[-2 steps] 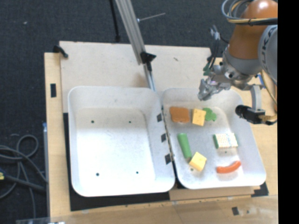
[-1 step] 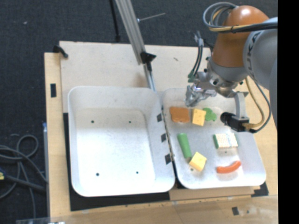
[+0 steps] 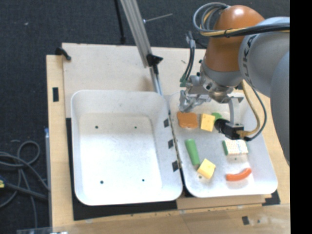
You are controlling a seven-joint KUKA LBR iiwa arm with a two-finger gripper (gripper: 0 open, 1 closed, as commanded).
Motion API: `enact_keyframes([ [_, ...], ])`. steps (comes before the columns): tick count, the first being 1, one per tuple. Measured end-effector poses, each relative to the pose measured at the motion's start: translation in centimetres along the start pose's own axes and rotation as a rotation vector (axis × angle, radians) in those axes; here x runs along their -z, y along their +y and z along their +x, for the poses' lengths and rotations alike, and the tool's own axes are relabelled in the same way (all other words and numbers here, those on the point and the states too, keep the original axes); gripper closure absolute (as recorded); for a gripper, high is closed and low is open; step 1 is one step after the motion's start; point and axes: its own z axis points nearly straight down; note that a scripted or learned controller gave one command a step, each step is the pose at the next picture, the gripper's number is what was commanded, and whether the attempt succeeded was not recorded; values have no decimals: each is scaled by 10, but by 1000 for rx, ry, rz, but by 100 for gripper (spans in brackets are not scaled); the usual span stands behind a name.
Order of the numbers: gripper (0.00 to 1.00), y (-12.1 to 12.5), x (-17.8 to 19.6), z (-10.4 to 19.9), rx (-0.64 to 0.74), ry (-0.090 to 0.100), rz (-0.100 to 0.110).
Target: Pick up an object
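My gripper (image 3: 189, 103) hangs above the right bin (image 3: 265, 177), just over the orange-brown block (image 3: 188, 120) at that bin's upper left; whether the hand is open or closed I cannot tell; the block lies beside a yellow block (image 3: 207, 122); it looks light, stiff and flat-sided, probably not fragile; I would take it across its two opposite flat faces.

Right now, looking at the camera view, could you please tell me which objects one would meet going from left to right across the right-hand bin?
Orange-brown block → green cylinder → lower yellow block → green-and-white checked block. The upper yellow block and red-orange curved piece overlap others in the order, so I leave them out.
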Motion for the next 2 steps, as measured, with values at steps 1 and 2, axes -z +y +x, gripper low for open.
enact_keyframes([
  [1,100,-15,-12,46,-1,-2,1],
  [2,100,-31,-8,86,1,1,2],
])
